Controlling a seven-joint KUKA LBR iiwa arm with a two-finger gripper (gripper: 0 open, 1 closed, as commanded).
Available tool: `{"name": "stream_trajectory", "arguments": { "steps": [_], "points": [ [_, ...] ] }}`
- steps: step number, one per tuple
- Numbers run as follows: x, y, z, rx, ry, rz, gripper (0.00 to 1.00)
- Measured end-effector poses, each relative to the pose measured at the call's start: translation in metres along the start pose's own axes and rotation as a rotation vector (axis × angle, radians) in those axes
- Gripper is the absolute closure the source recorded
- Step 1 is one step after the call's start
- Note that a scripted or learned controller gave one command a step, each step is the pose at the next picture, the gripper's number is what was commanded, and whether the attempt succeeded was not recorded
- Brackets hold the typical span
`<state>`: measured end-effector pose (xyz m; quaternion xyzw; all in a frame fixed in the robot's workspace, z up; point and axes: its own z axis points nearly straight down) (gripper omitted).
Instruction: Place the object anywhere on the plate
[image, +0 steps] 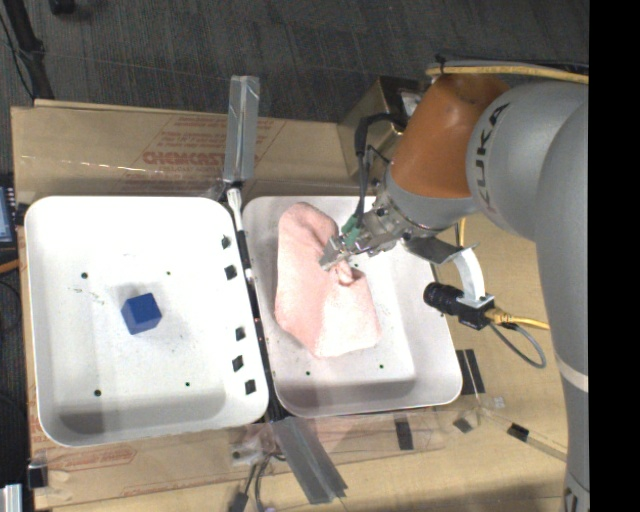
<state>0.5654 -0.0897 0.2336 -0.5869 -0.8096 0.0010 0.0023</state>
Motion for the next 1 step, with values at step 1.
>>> {"name": "stream_trajectory", "arguments": {
  "steps": [1],
  "points": [
    [0.0021, 0.0010, 0.0021, 0.001, 0.001, -0.009, 1.00]
  ]
}}
